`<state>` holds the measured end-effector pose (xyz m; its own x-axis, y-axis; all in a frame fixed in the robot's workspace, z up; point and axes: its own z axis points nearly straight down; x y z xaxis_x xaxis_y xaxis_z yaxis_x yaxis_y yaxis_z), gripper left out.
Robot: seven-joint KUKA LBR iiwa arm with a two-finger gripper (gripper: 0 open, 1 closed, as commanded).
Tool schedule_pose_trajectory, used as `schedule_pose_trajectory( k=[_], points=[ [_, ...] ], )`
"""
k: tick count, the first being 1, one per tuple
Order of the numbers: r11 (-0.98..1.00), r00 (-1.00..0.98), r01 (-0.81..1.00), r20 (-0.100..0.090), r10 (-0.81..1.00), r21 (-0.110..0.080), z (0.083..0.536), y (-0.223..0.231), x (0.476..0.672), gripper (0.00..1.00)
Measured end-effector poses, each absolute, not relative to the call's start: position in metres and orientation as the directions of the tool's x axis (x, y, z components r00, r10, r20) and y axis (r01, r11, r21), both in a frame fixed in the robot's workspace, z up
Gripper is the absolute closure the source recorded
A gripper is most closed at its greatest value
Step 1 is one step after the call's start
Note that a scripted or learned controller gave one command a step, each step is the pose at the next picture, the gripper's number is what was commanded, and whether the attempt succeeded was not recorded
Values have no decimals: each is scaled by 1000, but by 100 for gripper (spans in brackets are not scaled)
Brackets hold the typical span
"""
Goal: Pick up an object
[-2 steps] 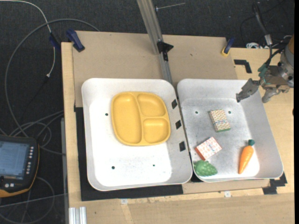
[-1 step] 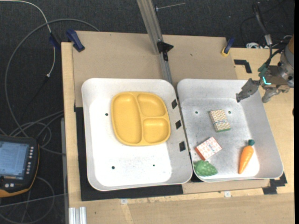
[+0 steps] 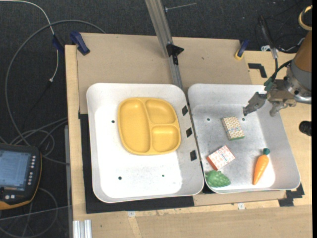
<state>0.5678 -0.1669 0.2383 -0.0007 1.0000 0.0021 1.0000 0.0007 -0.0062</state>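
Note:
Several small objects lie in the right bin: a pale patterned block near the middle, a red and white box below it, a green leafy toy at the front edge, and an orange carrot at the front right. My gripper hangs over the bin's upper right part, just up and right of the patterned block. Its two fingers are spread open, and nothing sits between them.
In the left bin lies a yellow divided plate. A metal pole rises from the bench's back edge between the bins. Blue clamps grip the bench corners. A tablet and cables lie on the floor at left.

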Motion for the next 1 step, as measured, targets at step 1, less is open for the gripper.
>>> schedule_pose_trajectory(
  k=[1],
  points=[
    [-1, 1, 1000, 3, 1000, -8, 178, -174, 566, 0]
  ],
)
